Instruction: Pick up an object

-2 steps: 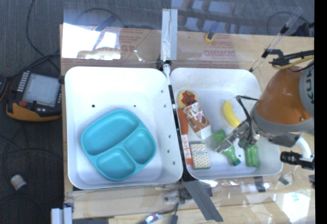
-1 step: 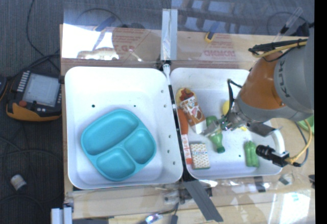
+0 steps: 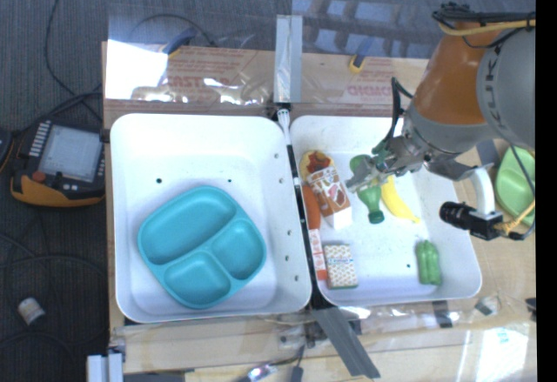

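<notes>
Nearest the camera, in the right bin (image 3: 452, 284), a small patterned box (image 3: 340, 265) lies by the front-left corner and a green pepper-like piece (image 3: 427, 262) sits toward the front right. In the left bin (image 3: 187, 145) rests a blue divided plate (image 3: 203, 245), well apart from the work.

Farther back in the right bin, a red-and-white carton (image 3: 326, 189) lies along the dividing wall, and just right of it a green bottle-shaped toy (image 3: 370, 189) lies touching a yellow banana (image 3: 399, 200). The tool (image 3: 376, 170) hangs directly over this pair, at the green toy's upper end. Whether it is released or clenched cannot be told here, and nothing is visibly grasped.

The likely target is the green toy or the banana. To do this step well, the tool should centre on one item alone, since the two touch and a straddling descent would likely push both aside. Aligning across the green toy's narrow width, with room on the carton side, looks the safer approach. Descend squarely, close only at body level, then lift straight up.

Beyond the bins, the tabletop (image 3: 209, 76) carries crumpled clear plastic (image 3: 204, 89).
</notes>
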